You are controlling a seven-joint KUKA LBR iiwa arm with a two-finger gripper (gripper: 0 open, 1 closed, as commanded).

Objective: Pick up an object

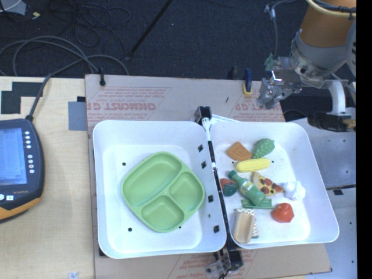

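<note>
Toy tomato [283, 212] lies well below the claw [271, 95]; claw's state unclear.

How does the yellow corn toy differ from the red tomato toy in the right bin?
The corn is yellow and long, lying on its side; the tomato is red and roundish. The corn sits near the middle of the right bin, touching other toys; the tomato lies nearer the bin's front right corner, standing apart from most of the pile. Both are small toy foods in the same white bin.
</note>
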